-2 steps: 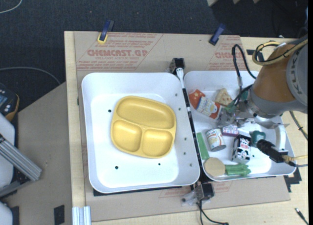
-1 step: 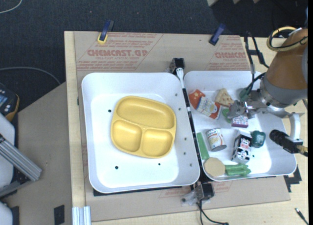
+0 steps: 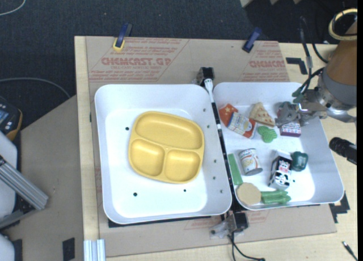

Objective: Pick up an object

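My gripper (image 3: 287, 113) hangs over the far right part of the right bin (image 3: 329, 166), just above a small purple box (image 3: 290, 130). Nothing shows in its grasp. To its left lie a tan wedge (image 3: 262, 114), a red and orange packet (image 3: 235, 120) and a green piece (image 3: 267, 134). Nearer the front are a small can (image 3: 249, 161), a black and white toy (image 3: 281, 173), a dark green item (image 3: 299, 160), a tan disc (image 3: 247, 193) and green pods (image 3: 275, 198).
The left bin (image 3: 113, 140) holds a yellow divided plate (image 3: 166, 146). A green stick (image 3: 234, 169) lies along the right bin's left wall. Blue clamps (image 3: 121, 37) (image 3: 251, 40) grip the board's far edge. The arm (image 3: 343, 75) comes in from the right.
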Controlling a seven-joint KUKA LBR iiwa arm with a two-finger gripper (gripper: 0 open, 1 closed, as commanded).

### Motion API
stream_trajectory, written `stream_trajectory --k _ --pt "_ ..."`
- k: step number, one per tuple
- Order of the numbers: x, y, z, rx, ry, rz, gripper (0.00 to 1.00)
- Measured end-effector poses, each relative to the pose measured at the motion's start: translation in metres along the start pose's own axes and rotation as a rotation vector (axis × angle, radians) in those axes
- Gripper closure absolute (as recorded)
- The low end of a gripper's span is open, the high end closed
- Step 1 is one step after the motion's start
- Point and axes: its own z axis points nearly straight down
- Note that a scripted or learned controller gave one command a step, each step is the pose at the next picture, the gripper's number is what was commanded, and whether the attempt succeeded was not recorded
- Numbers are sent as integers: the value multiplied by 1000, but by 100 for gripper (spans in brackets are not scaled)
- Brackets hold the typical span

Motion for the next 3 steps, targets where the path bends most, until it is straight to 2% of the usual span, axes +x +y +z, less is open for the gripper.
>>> stream_trajectory --k 1,2,3 --pt "0 1 -15 4 1 0 100" --pt "39 39 -11 5 4 -5 100" --pt "87 59 -21 4 4 -5 100"
